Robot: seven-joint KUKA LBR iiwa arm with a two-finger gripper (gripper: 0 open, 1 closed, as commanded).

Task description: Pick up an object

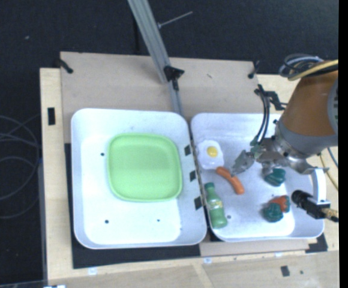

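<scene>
I am hovering over the right bin (246,236), and my gripper (244,161) is hanging low near the toys.

My fingers are standing apart, released, and nothing is lying between them. Just beside them an orange carrot (231,180) is lying on the bin floor, with a fried egg (210,153) to its left and a green bottle (215,205) along the left wall. A green plate (144,167) is resting in the left bin (87,179).
</scene>
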